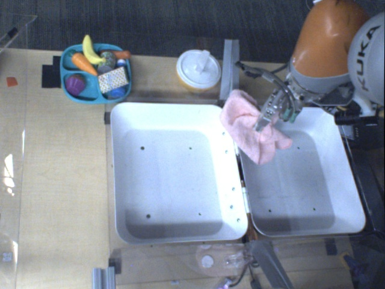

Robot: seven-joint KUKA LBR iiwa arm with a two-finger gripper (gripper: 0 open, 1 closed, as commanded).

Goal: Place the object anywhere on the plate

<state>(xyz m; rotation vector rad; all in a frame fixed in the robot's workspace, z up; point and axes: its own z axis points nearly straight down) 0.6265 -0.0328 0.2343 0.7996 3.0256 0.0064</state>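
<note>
Wooden bench bore two white bins (pixel 174 173) side by side. We noted a pink cloth (pixel 249 131) draped over the rim between them, mostly in the right bin, with the gripper (pixel 267 118) pressed into its upper fold. Whether the pincer gripped it, we could not tell. A white plate (pixel 198 70) sat behind the bins, well apart.

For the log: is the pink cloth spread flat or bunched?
Bunched. The pink cloth lies crumpled in folds over the right bin's upper-left rim, near the tool.
</note>
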